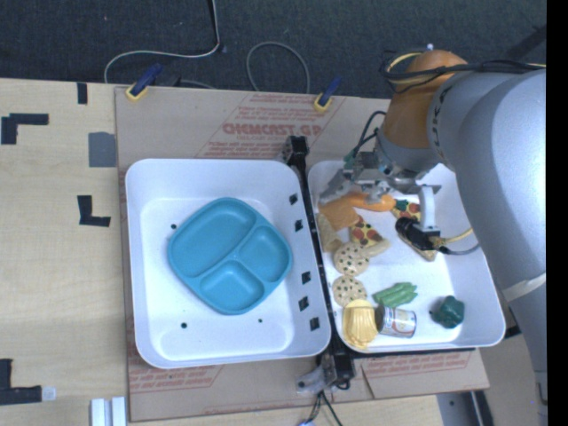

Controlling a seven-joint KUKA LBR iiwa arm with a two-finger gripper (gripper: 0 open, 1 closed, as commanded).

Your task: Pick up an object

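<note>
A robotics lab: a grey arm (497, 149) reaches over two white bins (142, 238) on a cardboard-covered worktop (257, 127), clamps (140, 85) pin the cardboard, loose cables (209, 25) trail across dark carpet (71, 16).

Blue tray (231, 254) — left bin (142, 193)

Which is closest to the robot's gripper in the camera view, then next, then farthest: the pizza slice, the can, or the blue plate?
From the gripper:
1. Pizza slice, just below it in the right bin.
2. Can, at that bin's front edge.
3. Blue plate, over in the left bin.
</note>
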